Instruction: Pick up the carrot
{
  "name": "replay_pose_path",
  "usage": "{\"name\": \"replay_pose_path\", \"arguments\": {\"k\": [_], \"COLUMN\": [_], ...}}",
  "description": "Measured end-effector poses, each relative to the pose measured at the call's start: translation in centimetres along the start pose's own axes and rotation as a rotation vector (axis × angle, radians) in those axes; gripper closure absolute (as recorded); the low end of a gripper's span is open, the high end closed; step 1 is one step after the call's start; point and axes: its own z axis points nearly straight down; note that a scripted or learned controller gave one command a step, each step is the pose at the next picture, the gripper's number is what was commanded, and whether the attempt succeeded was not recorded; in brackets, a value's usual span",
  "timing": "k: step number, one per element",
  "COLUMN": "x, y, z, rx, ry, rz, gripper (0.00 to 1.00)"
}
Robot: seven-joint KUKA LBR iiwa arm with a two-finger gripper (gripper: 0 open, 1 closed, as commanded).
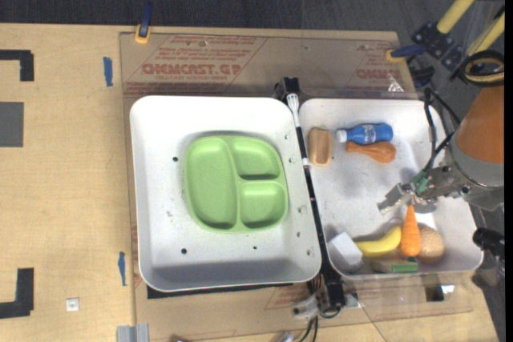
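Red print reading "CHEMCAST GP" runs across the clear acrylic sheet [200,60] at twelve o'clock from the left bin [152,172]; the smaller red lines around it are too small to read

Green divided plate [234,182] seen in left bin [152,172]; blue bottle [365,133], banana [380,243] and bread roll [320,146] seen in right bin [353,180].

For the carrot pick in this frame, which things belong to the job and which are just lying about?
Job:
carrot, in the right bin
gripper, directly above the carrot

Lying about:
banana
blue bottle
orange drumstick-shaped toy
tan bread-like piece
white block
green divided plate, in the left bin
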Motion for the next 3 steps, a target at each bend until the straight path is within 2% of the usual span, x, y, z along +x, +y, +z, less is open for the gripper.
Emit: {"name": "replay_pose_path", "arguments": {"k": [1,2,3], "x": [-1.1,-1.1,3.2], "y": [-0.9,-0.9,5.4], "z": [6.3,5.4,-5.5], "rx": [-0.014,-0.017,-0.018], "ry": [-0.006,-0.007,-0.006], "rz": [-0.141,-0.14,-0.148], "gripper": [0.0,1.0,1.0]}}
